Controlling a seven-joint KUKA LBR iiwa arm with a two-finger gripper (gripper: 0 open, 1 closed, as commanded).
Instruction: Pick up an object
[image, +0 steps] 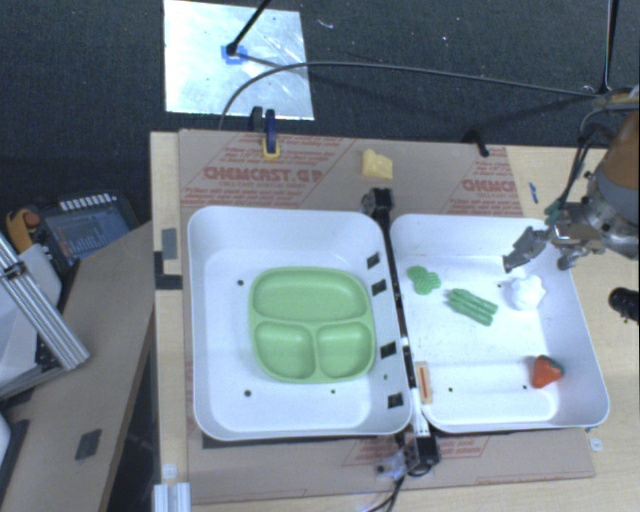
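Gripper (545, 250) hangs over the upper right part of the right bin (470, 415), fingers spread wide, one dark fingertip (518, 254) pointing left-down, the other toward the bin's right rim. Nothing between the fingers.

White object (523, 291) lies just below the gripper on the bin floor, near the left fingertip; contact can't be judged. Green ridged piece (471, 305) sits left and below the gripper, tilted, a bit apart from the white object. Small green round piece (424, 280) further left of the gripper, near the bin's left wall. Red-orange object (545, 371) well below the gripper, near the bin's lower right corner.

Left bin (215, 250) far left of the gripper, holding a green divided tray (308, 322) with three compartments. Yellow block (377, 164) on the brown board up and left of the gripper, outside the bins. Arm (615, 190) comes in from the right, above the gripper.
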